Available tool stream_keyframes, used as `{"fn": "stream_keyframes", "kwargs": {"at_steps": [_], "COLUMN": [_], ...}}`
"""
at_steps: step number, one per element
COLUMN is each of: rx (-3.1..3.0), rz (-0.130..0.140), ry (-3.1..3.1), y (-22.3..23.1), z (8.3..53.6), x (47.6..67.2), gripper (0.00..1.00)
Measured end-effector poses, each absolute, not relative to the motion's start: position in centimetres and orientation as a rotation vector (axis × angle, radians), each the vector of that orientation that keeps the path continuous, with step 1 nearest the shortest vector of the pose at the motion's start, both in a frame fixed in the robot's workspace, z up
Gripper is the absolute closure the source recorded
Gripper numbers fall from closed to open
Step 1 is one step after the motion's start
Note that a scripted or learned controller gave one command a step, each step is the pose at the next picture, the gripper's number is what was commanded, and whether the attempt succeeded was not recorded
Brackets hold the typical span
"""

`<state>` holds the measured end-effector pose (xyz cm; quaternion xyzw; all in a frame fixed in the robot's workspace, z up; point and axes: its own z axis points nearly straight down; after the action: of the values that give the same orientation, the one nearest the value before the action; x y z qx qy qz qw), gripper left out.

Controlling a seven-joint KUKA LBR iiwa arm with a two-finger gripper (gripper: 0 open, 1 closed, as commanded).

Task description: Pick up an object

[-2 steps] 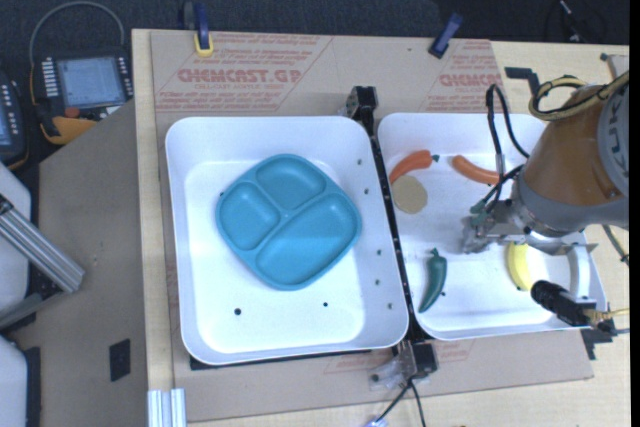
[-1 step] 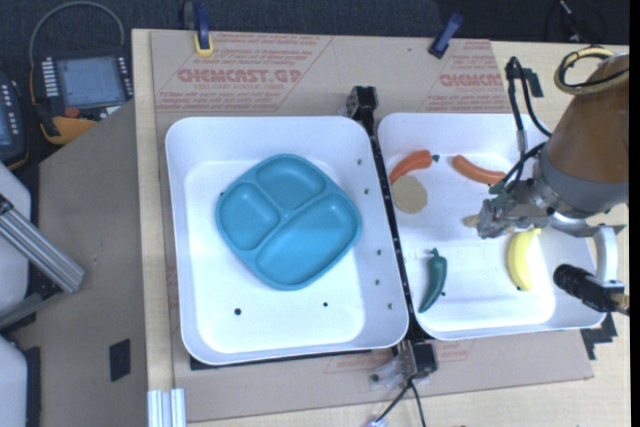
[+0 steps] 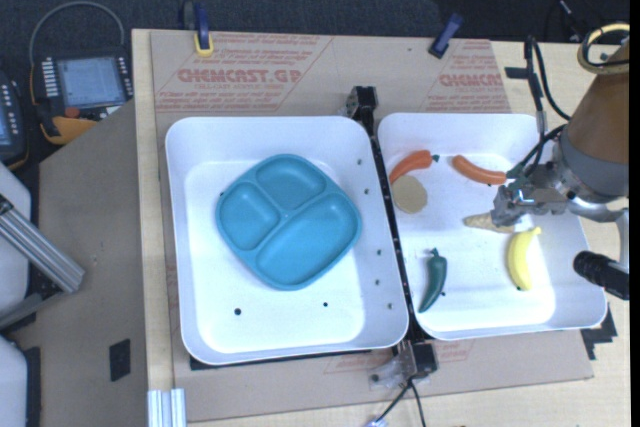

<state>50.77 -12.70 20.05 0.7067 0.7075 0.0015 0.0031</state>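
Right bin (image 3: 560, 313) held a banana (image 3: 520, 258) at 4 o'clock, a green pepper (image 3: 434, 280) at 7, an orange carrot (image 3: 408, 164) and tan disc (image 3: 410, 196) at 10, a sausage (image 3: 478, 170) at 12. Gripper (image 3: 517, 204) hung above a pale wedge (image 3: 486, 222); finger state obscured. Left bin (image 3: 190, 245) held a blue divided plate (image 3: 288, 220).

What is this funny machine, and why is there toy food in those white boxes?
It is a robot arm, seen by one camera looking down from above. It reaches in from the right, and its gripper is there to pick things up. Two shallow white bins sit side by side. The left bin holds a blue plate with sections. The right bin holds a banana, a green pepper, two orange sausages, a tan cookie and a cone. The gripper is low by the cone; I cannot see it holding anything.
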Motion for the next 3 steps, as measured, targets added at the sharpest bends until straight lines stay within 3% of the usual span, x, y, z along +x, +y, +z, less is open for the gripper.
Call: {"fn": "stream_keyframes", "kwargs": {"at_steps": [1,2,3], "rx": [2.214,2.213,2.214], "rz": [0.007,0.004,0.004], "ry": [2.219,2.227,2.226], "y": [-11.8,-6.4,-1.5], "z": [25.6,24.6,25.2], "x": [50.5,53.0,54.0], "gripper": [1.0,1.0,1.0]}}
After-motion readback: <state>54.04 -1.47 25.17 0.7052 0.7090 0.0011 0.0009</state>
